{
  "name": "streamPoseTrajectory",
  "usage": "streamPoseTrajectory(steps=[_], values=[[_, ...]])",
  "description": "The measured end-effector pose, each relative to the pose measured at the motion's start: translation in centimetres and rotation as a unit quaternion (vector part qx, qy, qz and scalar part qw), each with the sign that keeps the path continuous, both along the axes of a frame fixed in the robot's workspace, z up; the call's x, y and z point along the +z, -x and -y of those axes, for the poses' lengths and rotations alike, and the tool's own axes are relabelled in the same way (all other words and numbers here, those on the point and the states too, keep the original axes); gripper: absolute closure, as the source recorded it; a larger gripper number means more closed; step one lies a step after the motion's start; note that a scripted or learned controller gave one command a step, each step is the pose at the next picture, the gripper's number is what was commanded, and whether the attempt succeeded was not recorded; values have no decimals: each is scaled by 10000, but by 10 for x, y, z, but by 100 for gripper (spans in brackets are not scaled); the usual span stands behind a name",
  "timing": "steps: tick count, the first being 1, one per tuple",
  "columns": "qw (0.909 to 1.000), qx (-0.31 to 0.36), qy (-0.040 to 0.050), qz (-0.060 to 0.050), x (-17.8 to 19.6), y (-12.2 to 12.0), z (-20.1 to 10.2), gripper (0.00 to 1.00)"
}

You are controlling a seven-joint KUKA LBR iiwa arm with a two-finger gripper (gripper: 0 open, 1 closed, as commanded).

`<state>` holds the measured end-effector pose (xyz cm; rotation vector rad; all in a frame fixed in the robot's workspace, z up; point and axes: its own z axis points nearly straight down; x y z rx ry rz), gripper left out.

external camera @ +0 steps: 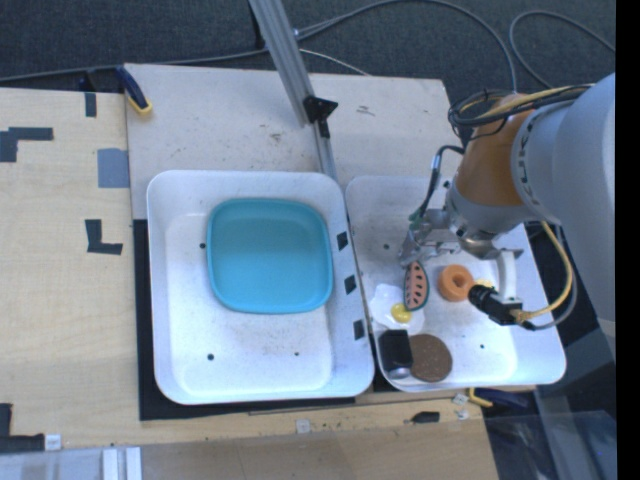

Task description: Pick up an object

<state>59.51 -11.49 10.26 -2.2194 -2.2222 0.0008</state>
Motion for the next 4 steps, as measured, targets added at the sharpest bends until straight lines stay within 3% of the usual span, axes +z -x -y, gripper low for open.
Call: streamPoseTrajectory(steps=[2,3,4], values=[[10000,-2,3,26,101,-2,-7,100],[10000,-5,0,4,111,-2,-7,100],[10000,11,-2,-1,105,-8,-58,100]])
